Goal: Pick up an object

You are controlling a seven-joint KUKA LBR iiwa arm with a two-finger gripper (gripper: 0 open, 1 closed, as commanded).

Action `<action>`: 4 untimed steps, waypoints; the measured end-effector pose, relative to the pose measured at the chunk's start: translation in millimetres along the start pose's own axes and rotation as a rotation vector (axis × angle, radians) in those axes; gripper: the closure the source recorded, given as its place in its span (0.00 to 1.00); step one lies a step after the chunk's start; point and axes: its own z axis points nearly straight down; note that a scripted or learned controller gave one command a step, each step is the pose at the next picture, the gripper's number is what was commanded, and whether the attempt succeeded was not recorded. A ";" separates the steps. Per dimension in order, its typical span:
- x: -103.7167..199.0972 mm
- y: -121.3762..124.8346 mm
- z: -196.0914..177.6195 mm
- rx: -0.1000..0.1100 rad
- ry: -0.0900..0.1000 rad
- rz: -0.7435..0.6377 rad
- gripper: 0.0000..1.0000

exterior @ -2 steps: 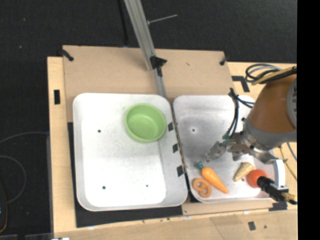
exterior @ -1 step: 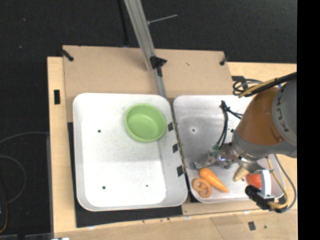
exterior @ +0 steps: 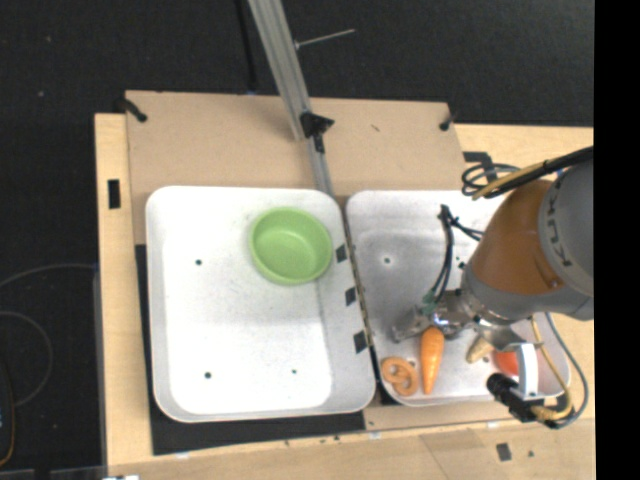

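Note:
An orange carrot point(exterior: 431, 360) lies near the front edge of the right bin point(exterior: 390, 228), pointing toward the front. A small brown pretzel-shaped piece point(exterior: 398, 375) rests just left of it. My gripper point(exterior: 432, 320) is low in the right bin, right over the carrot's far end, hanging from the grey and orange wrist point(exterior: 515, 253). A green bowl point(exterior: 291, 246) sits upright at the back right of the left bin point(exterior: 190, 298).
A red and white object point(exterior: 515, 364) and a small tan piece point(exterior: 480, 348) lie at the right bin's front right corner, partly under the arm. Cables run along the wrist. A metal pole point(exterior: 285, 58) rises behind the bins.

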 end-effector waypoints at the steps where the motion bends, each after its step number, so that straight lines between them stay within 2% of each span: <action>1: -0.4 1.6 -11.3 -0.005 0.001 0.005 1.00; 2: 8.0 2.8 -65.1 -0.003 0.001 -0.004 1.00; 3: 6.9 4.9 -103.4 -0.007 0.000 -0.007 1.00; 4: 48.8 45.9 -113.6 -0.005 0.002 -0.010 1.00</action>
